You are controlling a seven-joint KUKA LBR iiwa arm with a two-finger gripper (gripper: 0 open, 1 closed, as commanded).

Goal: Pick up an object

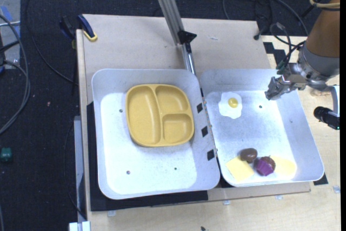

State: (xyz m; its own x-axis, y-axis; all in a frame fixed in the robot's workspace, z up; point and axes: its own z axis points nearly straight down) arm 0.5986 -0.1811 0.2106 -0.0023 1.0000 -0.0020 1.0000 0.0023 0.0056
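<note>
Tool [273, 89] over right bin's [303, 132] far right part, above the floor; finger state impossible to tell, nothing seen in its grip. Fried-egg toy [231, 105] just left, likeliest target. Brown piece [248, 155], purple piece [265, 166], yellow slice [239, 169] bunched at near edge. Yellow divided plate [160, 115] in left bin [108, 138].

Two white bins: left bin [108, 170], right bin [303, 132]. One yellow divided plate [160, 115], three compartments, in left bin. Right bin: one fried egg toy [231, 105] at 12 o'clock; at 6 o'clock one brown piece [248, 155], one purple piece [264, 165], two pale yellow slices [239, 170].
</note>
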